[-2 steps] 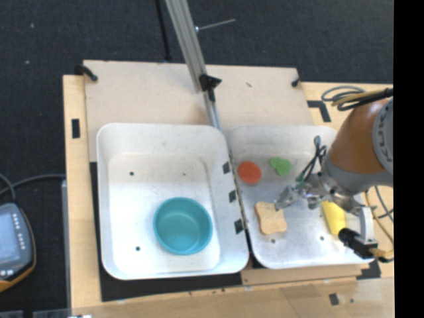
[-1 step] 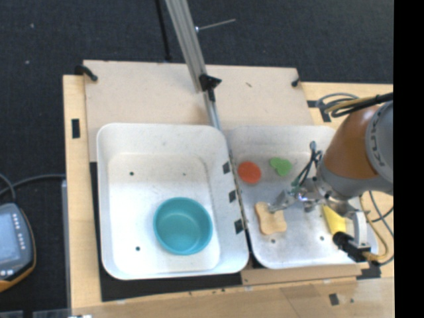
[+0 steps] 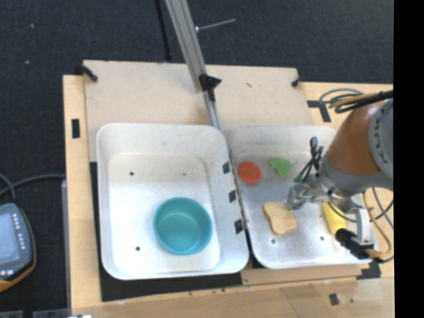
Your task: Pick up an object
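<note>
Tan bread-shaped piece [image 3: 280, 218] lies just below — beside — end effector [image 3: 296, 197].

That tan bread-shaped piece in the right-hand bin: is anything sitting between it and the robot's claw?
Nothing visible does. The gripper hangs just above and to the right of the tan bread-shaped piece, with bare bin floor between them. The orange disc and green piece lie farther back, the yellow object off to the right.

Wooden bench [image 3: 152, 98], metal pole [image 3: 189, 38] slanting over it, handheld pendant [image 3: 13, 240] at left edge, cables [image 3: 341, 101] at right
</note>
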### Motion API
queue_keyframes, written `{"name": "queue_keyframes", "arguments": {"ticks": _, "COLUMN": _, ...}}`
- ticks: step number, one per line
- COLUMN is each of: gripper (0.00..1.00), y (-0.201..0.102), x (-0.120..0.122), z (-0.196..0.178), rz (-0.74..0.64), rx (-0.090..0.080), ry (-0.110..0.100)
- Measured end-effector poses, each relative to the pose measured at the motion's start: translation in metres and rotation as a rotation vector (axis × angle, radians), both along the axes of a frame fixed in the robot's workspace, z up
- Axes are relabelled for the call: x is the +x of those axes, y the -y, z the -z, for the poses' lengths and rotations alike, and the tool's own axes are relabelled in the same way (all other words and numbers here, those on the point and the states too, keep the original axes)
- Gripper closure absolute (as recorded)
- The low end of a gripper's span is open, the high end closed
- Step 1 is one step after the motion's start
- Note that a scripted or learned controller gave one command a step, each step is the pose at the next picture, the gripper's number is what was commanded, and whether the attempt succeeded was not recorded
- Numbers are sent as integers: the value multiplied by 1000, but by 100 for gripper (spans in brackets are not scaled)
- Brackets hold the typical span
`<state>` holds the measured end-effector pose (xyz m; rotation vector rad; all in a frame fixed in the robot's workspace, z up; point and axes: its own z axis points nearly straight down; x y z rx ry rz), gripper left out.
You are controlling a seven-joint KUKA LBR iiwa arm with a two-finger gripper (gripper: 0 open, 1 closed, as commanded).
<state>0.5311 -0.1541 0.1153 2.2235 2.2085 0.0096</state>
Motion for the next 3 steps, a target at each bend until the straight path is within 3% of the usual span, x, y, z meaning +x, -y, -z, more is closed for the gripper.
{"name": "queue_keyframes", "arguments": {"ticks": 1, "gripper": 100, "y": 6, "x": 3, "z": -64, "rz": -9, "rx": -2, "ry": -1}}
{"name": "queue_keyframes", "arguments": {"ticks": 2, "gripper": 100, "y": 7, "x": 4, "z": -92, "rz": -10, "rx": 0, "ry": -7}}
{"name": "queue_keyframes", "arguments": {"ticks": 3, "gripper": 100, "y": -38, "x": 4, "z": -91, "rz": -13, "rx": 1, "ry": -8}}
